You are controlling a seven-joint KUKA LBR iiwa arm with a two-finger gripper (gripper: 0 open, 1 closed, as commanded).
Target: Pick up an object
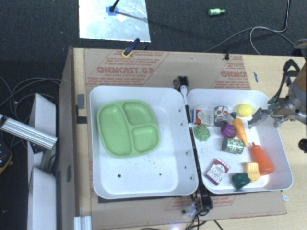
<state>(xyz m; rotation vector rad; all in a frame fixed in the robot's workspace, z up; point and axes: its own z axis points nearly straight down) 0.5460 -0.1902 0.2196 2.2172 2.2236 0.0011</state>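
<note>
So, nothing picked yet: tool (pixel 263 115) hangs over right bin (pixel 283 150) edge near lemon (pixel 245 110), can't tell its state; toys sit loose, grab left.

bins (pixel 144 92): 2 | green tray (pixel 128 128): 1 | toy foods (pixel 239 144): about 11

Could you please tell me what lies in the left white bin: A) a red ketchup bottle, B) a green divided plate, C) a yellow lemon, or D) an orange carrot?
B: the green divided plastic plate lies in the left shallow white bin, while the small toy foods sit in the right shallow white bin.
</note>
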